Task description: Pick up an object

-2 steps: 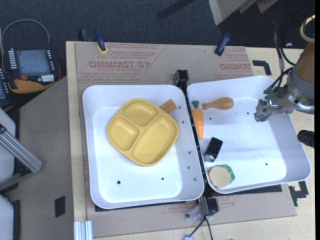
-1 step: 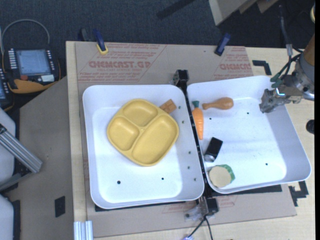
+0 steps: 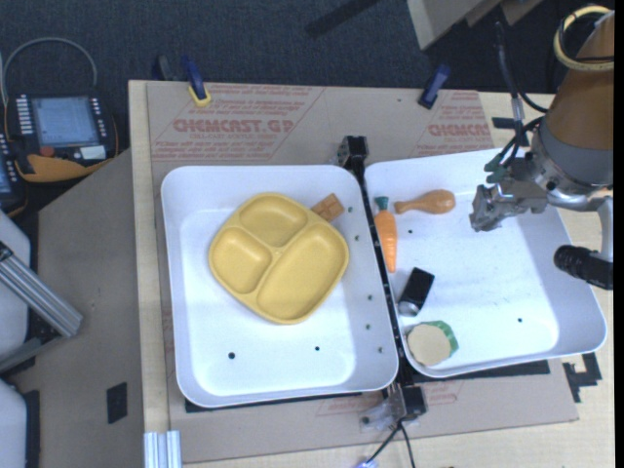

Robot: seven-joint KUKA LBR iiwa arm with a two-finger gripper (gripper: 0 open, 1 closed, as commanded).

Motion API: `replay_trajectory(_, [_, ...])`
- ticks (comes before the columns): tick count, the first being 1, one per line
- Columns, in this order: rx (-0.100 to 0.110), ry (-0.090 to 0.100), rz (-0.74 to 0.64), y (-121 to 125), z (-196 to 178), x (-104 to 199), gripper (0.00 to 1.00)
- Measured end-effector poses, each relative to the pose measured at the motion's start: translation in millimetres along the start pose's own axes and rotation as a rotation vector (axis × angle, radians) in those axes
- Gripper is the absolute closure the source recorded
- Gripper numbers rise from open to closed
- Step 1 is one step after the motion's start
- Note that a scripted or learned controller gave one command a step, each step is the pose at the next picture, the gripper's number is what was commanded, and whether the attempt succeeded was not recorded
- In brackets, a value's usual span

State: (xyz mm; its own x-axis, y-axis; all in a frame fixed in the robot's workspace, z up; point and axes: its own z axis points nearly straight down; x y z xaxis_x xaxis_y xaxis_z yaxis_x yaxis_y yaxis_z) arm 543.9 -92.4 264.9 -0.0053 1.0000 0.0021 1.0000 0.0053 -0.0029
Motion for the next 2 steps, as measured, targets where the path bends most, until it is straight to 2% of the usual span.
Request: replay_trajectory(2, [0.001, 0.001, -0.001, -19.4, 10.4, 97.6, 1.0])
